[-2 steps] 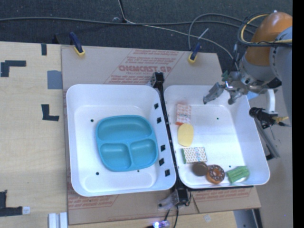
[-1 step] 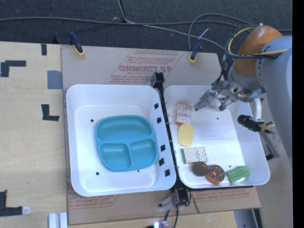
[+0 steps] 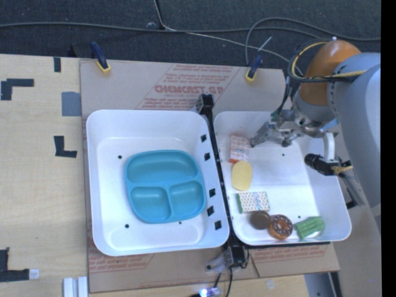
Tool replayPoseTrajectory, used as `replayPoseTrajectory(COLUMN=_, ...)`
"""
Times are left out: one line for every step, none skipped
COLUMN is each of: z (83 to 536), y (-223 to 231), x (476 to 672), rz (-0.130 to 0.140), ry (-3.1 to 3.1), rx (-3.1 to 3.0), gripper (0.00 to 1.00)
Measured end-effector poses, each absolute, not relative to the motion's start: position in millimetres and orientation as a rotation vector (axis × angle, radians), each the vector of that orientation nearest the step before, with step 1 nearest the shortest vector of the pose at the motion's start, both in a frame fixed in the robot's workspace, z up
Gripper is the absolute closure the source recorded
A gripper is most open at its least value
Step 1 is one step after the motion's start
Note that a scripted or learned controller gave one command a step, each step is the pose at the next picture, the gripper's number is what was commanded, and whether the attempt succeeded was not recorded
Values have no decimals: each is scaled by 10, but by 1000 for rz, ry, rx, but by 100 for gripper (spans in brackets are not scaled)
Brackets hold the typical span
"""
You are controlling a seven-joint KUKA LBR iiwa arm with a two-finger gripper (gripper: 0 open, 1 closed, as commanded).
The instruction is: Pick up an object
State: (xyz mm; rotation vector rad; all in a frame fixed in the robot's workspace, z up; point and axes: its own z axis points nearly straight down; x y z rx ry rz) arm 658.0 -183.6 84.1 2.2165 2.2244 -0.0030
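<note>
The right bin point(image 3: 322, 184) holds a pink-and-white packet point(image 3: 239, 147), a yellow oval piece point(image 3: 242, 175), a green-patterned packet point(image 3: 254, 201), a brown round piece point(image 3: 260, 219), a sprinkled donut point(image 3: 280, 226) and a green item point(image 3: 309, 226). My gripper point(image 3: 272, 138) hangs over the far part of this bin, just right of the pink-and-white packet. Its two fingers are spread open with nothing between them.
The left bin point(image 3: 105, 166) holds a blue divided plate point(image 3: 165, 185). A black divider point(image 3: 213, 166) runs between the bins. Two clamps point(image 3: 99, 57) point(image 3: 252, 70) pin the cardboard at the far edge. The arm's cables loop over the bin's right side.
</note>
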Motion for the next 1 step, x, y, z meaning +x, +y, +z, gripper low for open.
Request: replayPoseTrajectory(z=970, y=-1837, x=6593, rz=-1, ry=2223, rx=2211, gripper=100)
